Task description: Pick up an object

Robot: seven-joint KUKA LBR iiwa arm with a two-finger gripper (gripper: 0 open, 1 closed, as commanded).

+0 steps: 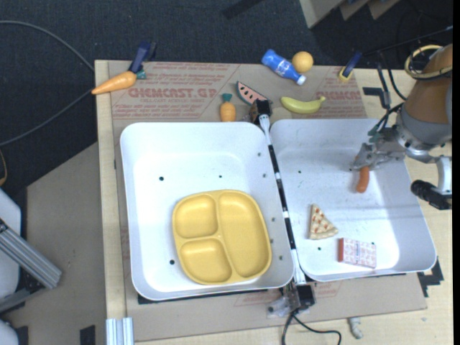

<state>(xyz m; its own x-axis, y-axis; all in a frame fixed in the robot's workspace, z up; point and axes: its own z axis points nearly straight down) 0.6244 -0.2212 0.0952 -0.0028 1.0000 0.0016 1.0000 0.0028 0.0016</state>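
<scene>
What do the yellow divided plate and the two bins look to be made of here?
Yellow divided plate: apparently moulded plastic, with a smooth, slightly satiny surface, rounded compartment ridges and soft highlights. Left bin and right bin: probably thin formed plastic, matte white, with rounded corners and rolled rims; painted metal cannot be ruled out from this view.

We cannot tell whether the claw (pixel 368 161) grips the small sausage (pixel 361 180) just below it, its tips being too small to read. The arm (pixel 425 99) is cut off by the right edge, and the desk (pixel 180 77) print is blurred.
</scene>
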